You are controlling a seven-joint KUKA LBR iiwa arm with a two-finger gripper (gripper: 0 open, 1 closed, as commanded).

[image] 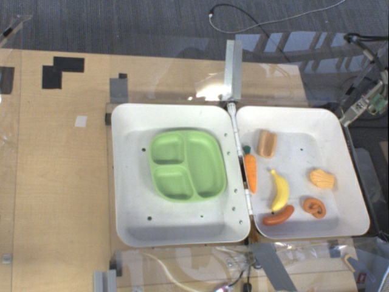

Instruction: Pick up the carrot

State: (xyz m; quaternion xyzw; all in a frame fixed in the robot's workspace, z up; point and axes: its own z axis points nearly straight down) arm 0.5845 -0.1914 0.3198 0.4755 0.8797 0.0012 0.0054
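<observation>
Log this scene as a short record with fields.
target: carrot, right bin, against its left wall, leaf end away from camera
beside it: banana, apart
other items: bread, sausage, pretzel, pastry
left bin: green tray, three compartments
carrot status: lying untouched

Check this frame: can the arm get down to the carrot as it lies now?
Probably yes, though it's tight. The carrot lies uncovered in the right bin, nothing on top, banana apart to its right. It hugs the bin's left wall, which may crowd one finger.
</observation>
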